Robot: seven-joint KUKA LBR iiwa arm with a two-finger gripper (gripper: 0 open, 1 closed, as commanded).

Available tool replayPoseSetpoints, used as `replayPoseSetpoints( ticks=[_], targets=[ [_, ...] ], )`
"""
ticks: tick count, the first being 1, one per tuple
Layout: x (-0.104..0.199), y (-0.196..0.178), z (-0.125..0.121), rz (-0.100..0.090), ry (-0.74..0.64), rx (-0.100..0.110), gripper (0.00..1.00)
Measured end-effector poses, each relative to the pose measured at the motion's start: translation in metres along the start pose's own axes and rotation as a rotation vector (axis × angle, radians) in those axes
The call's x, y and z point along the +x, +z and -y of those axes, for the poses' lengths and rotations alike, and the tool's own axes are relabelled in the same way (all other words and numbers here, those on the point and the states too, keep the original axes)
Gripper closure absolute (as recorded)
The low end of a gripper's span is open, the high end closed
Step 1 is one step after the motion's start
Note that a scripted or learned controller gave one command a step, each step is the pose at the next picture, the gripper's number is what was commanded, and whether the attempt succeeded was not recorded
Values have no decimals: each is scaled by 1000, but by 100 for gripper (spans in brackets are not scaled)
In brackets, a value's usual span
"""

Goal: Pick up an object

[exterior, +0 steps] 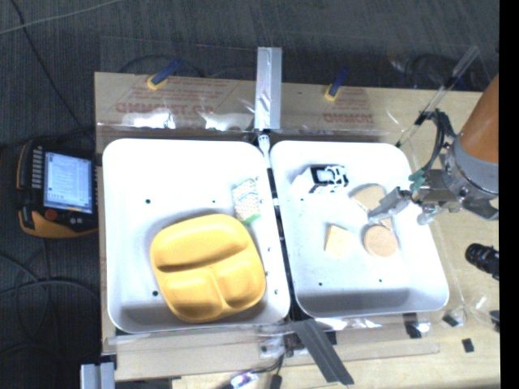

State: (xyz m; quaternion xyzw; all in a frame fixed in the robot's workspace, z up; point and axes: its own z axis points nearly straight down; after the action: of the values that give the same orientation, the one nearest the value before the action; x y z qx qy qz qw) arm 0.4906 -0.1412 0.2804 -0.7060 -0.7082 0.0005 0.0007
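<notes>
Bins sit side by side on my bench, left bin [122,217] and right bin [422,282], meeting at a dark seam down the middle. My arm [486,128] comes in from the right, orange band at the frame edge, and the gripper [388,205] reaches over the right bin's right part. From this angle I see one grey finger slanting down and left toward the discs; I cannot tell whether the pincer is open or closed, and I see nothing held in it.

Under and beside that tip lie the pickable things. One tan disc [366,194] lies just up and left of the tip, a second disc [379,241] lies just below it, and the two are close together, perhaps touching. A pale wedge [336,239] lies to the left of the lower disc, apart from it. A black-and-white piece [328,175] lies near the bin's back wall, above the upper disc.

In the left bin a yellow tray [208,264] with three compartments takes up the lower middle, turned at a slant. A small green-and-white packet [246,198] lies just beyond its upper right corner, close to the seam.

Off the bench to the left I see a pendant [58,186] with a lit screen on the dark floor. Two yellow-and-blue clips [162,75] sit at the bench's back edge.
</notes>
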Motion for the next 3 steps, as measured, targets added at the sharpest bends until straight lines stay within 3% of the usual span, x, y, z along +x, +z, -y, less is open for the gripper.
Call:
replayPoseSetpoints(
  ticks=[1,2,3],
  targets=[
    [-28,101,-21,-1,-39,1,0],
    [-58,178,-39,3,-38,-15,0],
    [-56,171,-39,-2,-39,-12,100]
  ],
)
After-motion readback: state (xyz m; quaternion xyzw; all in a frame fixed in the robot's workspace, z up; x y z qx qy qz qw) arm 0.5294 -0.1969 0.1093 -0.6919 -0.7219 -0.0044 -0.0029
